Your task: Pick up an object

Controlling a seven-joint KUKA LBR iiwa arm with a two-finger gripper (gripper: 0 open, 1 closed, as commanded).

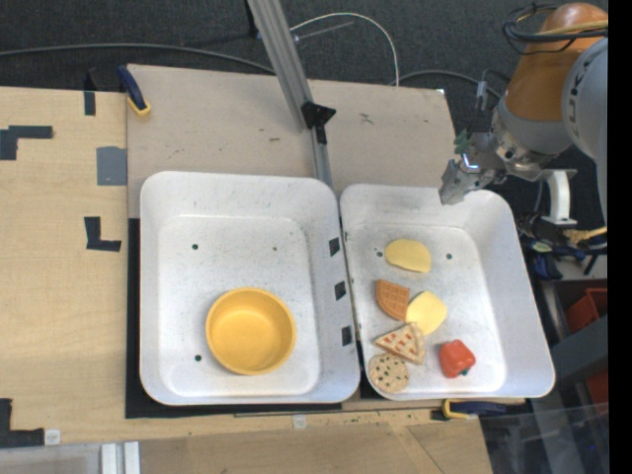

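1. The counter [59, 294] is light wood with a tan board [227, 117] laid across its far part.
2. Two shallow white bins sit side by side on it, the left bin [158, 205] touching the right bin [513, 265].
3. A grey metal bar [281, 42] slants over the board.

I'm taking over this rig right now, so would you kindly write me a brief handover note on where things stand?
Gripper: over the right bin's far rim, nothing visibly held; finger state unclear.
Right bin holds a yellow piece, waffle, second yellow piece, pizza slice, cookie and red pepper.
Left bin holds a yellow bowl.
Done: nothing picked.
Left: descend, grasp one object, lift.
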